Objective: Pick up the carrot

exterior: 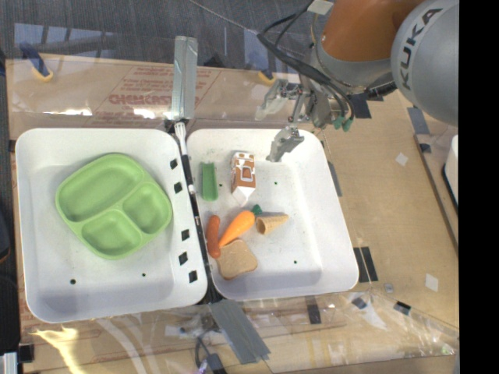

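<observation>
The carrot (238, 226) is orange with a small green top and lies at a slant near the middle of the right bin (312, 232). It touches a slice of bread (237, 259) at its lower end and sits beside a tan cone (271, 223). My gripper (283, 143) hangs over the bin's far side, up and to the right of the carrot and well apart from it. Nothing shows in the gripper.
An orange sausage-shaped piece (213, 236) lies along the right bin's left wall. A green stick (208, 181) and a small white and orange carton (243, 170) sit at the far left of that bin. The left bin (47, 279) holds a green divided plate (113, 205).
</observation>
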